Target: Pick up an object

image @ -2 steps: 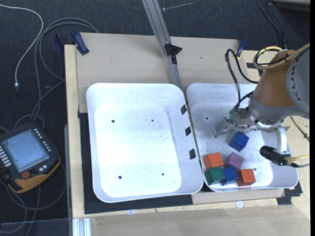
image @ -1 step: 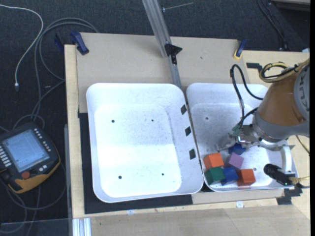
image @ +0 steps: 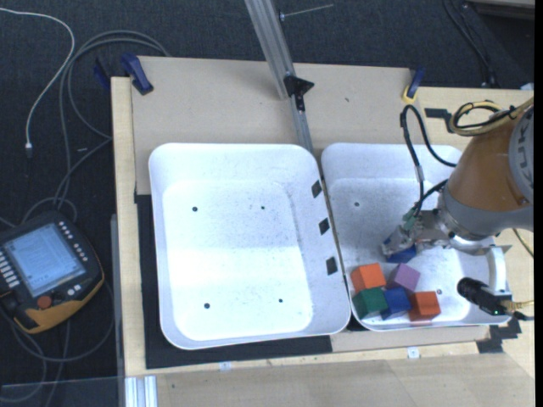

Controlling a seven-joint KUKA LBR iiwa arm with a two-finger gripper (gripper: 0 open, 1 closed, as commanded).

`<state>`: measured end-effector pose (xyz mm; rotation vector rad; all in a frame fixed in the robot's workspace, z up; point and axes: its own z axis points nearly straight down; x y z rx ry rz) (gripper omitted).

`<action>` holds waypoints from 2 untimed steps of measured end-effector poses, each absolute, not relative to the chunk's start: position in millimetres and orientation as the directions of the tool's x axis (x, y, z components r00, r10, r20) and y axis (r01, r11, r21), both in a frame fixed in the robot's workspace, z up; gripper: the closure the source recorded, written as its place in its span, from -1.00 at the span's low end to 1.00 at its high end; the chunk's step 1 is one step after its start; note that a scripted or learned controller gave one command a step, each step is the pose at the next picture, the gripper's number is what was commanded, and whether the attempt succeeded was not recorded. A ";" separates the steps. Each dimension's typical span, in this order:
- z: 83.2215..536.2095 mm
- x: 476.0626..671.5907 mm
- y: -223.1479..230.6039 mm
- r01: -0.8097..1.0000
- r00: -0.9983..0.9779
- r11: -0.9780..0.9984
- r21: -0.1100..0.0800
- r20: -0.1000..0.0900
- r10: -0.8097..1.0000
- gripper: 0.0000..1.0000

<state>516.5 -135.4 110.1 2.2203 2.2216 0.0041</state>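
Several small blocks lie in the front of the right bin [image: 365, 172]: an orange one [image: 368, 275], a green one [image: 369, 302], a blue one [image: 395, 301], a purple one [image: 407, 276] and an orange-red one [image: 425, 305]. My gripper [image: 408, 236] hangs low over the middle of that bin, just behind the purple block. A small blue shape [image: 397, 247] shows right under its tip; whether it is a block or part of the gripper is unclear. The arm's orange wrist band [image: 488, 172] covers the bin's right side.
The left bin [image: 170, 172] sits beside the right one, with black clips [image: 323, 225] along the shared wall. A metal pole [image: 270, 32] slants up from the bench's back. Cables [image: 411, 147] loop near the wrist. A pendant [image: 42, 265] lies on the floor at left.
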 end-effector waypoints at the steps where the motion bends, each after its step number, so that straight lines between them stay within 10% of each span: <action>1: 99.1 508.2 -121.3 1.000 -0.001 0.001 -0.003 0.002 1.000 1.00; 2: 203.9 502.8 -49.9 1.000 -0.008 0.008 0.009 0.002 1.000 1.00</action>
